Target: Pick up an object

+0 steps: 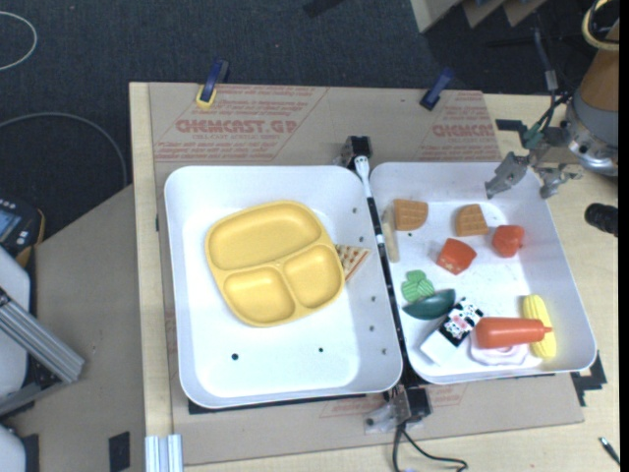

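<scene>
Hovering my gripper (524,177), fingers spread and holding nothing, above the right bin's (575,308) far edge. Nearest target: red block (507,240), just below. I'd descend straight, straddling it squarely.

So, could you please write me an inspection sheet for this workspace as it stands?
Surface: two shallow white bins, left bin and right bin, side by side on a tan cardboard-covered bench.
Job's things: toy foods in the right bin: two red pieces, orange carrot, yellow corn, green piece.
Clutter: yellow three-compartment plastic plate in the left bin, waffle-patterned piece at its right edge.
Grippers: gripper above the right bin's far edge, holding nothing.
Cables: black cable at the near edge.
Surroundings: dark carpet.
</scene>
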`<state>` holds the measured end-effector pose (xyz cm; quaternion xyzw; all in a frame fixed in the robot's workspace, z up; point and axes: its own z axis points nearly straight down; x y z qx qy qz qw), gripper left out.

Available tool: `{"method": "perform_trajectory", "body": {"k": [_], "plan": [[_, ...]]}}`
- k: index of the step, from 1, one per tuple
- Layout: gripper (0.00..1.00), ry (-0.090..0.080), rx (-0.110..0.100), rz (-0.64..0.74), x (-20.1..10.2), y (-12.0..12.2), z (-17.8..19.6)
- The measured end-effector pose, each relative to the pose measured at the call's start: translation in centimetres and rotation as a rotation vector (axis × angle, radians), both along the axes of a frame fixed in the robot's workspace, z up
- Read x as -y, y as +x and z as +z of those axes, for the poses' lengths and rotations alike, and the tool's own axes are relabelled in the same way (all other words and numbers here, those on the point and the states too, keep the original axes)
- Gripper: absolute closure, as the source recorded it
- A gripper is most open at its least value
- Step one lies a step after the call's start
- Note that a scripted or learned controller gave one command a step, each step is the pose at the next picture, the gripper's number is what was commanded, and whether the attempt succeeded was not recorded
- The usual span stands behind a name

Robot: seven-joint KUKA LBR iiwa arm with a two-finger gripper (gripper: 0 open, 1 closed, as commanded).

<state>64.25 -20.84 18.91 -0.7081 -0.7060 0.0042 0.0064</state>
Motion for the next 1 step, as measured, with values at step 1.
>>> {"method": "perform_trajectory", "body": {"k": [1], "plan": [[0.00,-0.003,0.015,0.003,-0.08,0.28,1.03]]}}
